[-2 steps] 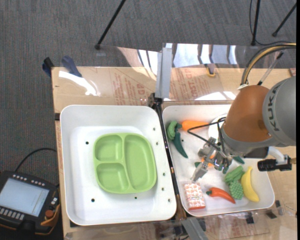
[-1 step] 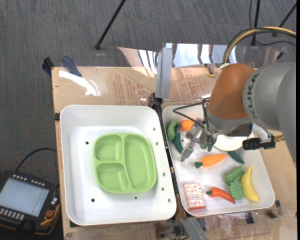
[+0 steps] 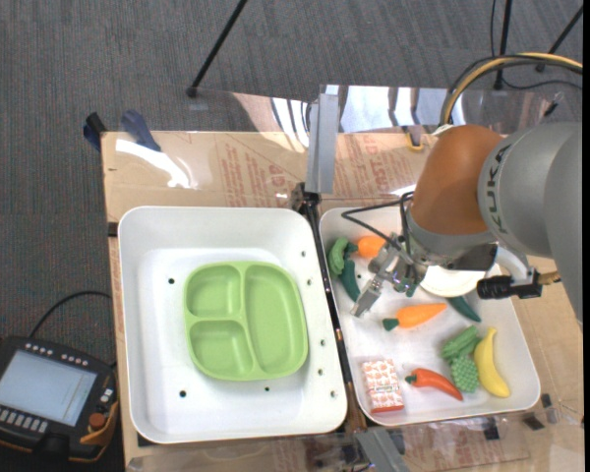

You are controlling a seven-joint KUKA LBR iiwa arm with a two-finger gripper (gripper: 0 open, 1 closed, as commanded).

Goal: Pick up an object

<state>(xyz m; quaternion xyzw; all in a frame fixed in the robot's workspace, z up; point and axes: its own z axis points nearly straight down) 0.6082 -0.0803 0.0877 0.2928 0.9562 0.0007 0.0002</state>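
Tabletop (image 3: 216, 160): I see two white bins on it.
Left bin (image 3: 147, 254): green tray (image 3: 246, 320).
Right bin (image 3: 521, 362): carrot (image 3: 418, 315), banana (image 3: 490, 362), toy foods.
Jaws (image 3: 374, 293): open, empty, just above the carrot's left.

Single fixed overhead camera, slanted down on both white bins (image 3: 138, 254).

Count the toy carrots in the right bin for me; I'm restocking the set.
1 clearly: the carrot lies mid-bin, beside the gripper. Another orange piece near the arm could be a second; the arm may hide more.
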